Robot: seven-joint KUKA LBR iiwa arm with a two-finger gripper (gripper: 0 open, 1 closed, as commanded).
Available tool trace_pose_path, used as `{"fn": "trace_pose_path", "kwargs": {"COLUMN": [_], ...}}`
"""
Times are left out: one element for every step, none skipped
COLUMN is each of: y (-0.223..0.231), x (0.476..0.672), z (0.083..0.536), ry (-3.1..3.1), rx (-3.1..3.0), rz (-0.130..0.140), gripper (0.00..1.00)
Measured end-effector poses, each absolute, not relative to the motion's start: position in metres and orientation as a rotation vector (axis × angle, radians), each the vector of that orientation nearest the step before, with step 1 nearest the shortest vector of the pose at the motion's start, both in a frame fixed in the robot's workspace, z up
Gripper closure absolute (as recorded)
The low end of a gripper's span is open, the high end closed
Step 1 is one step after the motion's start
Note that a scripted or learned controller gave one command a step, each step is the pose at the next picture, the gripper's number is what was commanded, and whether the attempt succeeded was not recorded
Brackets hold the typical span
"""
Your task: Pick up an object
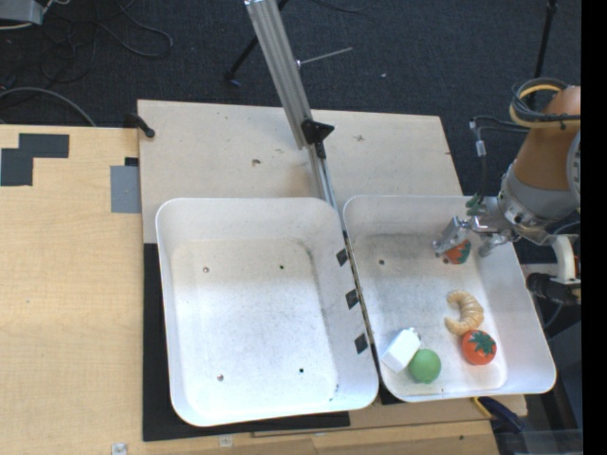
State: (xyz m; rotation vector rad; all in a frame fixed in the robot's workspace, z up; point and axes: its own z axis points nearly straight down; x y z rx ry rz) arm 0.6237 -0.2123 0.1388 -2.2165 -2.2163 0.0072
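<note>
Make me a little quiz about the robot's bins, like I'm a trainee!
1. True or false: the green ball lies in the left bin.
2. What touches the green ball? A) white block B) croissant C) claw
3. Fill in: the croissant lies in the ____ bin.

Key: 1 false; 2 A; 3 right bin.

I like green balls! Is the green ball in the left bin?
No, the green ball lies in the right bin, beside a white block.
</note>
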Motion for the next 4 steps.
{"fn": "trace_pose_path", "kwargs": {"y": [-0.211, -0.212, -0.209, -0.215], "x": [0.624, 0.624, 0.629, 0.632], "z": [0.089, 0.101, 0.164, 0.208], "ry": [-2.22, -2.22, -2.226, -2.226], "rx": [-2.219, -2.221, -2.222, -2.222], "rz": [0.003, 0.002, -0.003, -0.002], "gripper": [0.0, 1.0, 1.0, 1.0]}}
